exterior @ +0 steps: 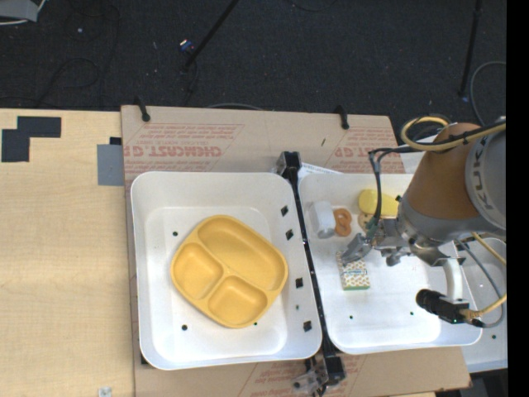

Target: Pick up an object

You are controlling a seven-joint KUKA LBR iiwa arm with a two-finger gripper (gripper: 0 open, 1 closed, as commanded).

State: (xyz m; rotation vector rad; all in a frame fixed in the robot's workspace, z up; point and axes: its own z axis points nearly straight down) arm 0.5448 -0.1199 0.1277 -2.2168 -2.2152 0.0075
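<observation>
My hand (357,251) hangs low in the right white bin (388,333), just above a small speckled white box (356,277) lying near that bin's left wall. I cannot tell how it is set. An orange ring (341,220) and a yellow rounded piece (374,201) lie close; coming down off-centre could shove the box aside.

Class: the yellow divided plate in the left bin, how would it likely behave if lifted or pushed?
The plate looks like moulded plastic, so probably stiff and light. It lies flat in the left bin, so it would likely slide, not roll. Its broad, shallow shape may be awkward for the gripper.
</observation>
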